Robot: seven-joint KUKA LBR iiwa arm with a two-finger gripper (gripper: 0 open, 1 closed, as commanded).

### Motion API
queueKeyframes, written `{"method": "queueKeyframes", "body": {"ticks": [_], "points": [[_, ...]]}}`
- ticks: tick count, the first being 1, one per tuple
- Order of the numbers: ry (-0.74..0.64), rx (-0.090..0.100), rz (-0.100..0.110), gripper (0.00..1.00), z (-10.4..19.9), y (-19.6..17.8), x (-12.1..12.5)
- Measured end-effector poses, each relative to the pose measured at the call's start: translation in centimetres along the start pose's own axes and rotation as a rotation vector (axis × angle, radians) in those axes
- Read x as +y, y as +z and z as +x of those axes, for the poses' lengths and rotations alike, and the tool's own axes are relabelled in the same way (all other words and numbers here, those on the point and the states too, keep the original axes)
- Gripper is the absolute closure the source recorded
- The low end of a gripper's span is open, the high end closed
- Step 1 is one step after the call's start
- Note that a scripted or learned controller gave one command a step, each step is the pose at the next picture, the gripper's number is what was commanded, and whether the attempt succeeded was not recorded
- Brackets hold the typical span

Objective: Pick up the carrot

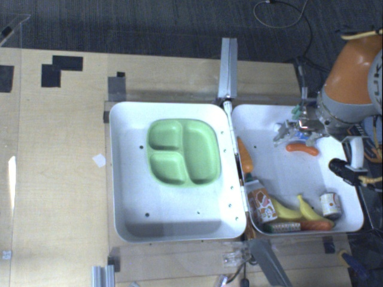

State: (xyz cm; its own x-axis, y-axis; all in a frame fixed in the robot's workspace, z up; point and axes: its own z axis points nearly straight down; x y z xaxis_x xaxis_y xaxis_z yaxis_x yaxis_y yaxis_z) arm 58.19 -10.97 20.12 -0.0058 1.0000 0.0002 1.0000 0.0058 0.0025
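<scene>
Pincer (297,130) just above carrot (302,149) — right bin (353,223), far end

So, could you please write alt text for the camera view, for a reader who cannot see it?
A robot gripper hovers just above an orange-red sausage-shaped item in the right bin, while the carrot lies against that bin's left wall. The left bin holds a green divided plate.

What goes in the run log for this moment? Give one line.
hand over red-orange piece, right bin | carrot at that bin's left wall, apart from hand | green plate in left bin
</scene>
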Motion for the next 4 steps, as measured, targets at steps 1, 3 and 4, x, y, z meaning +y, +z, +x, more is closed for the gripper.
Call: {"method": "queueKeyframes", "body": {"ticks": [1, 3, 4], "points": [[-0.418, -0.004, -0.01, 0.0, -1.6, 11.1, -4.6], [-0.37, -0.002, -0.004, 1.0, -2.6, 0.6, -7.4], [-0.323, -0.003, -0.004, 1.0, -6.9, -3.8, 0.2]]}}
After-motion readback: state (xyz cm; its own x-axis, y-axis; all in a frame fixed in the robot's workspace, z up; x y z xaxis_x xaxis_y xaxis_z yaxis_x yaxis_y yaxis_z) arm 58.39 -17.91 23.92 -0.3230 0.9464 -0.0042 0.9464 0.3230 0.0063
